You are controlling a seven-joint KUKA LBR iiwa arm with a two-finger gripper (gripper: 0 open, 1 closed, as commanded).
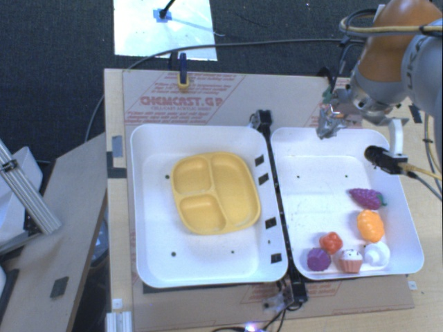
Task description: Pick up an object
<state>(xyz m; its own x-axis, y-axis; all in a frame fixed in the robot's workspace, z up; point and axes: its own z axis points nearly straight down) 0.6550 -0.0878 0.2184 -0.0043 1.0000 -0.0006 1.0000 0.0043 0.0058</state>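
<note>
Dark carpet surrounded a pale bench (118, 178) on which two white bins were set side by side. Whether the fingers (329, 125) were apart or together could not be told; they were seen above the right bin's (304, 206) far rim, at about twelve o'clock of that bin, with nothing visible between them. Toy items were grouped toward five o'clock in the same bin: purple grapes (366, 198), an orange fruit (370, 225), a small red piece (331, 241), a purple piece (318, 259), a cupcake (351, 260) and a white piece (377, 254). A yellow divided tray (215, 191) lay in the middle of the left bin (156, 254).
</note>
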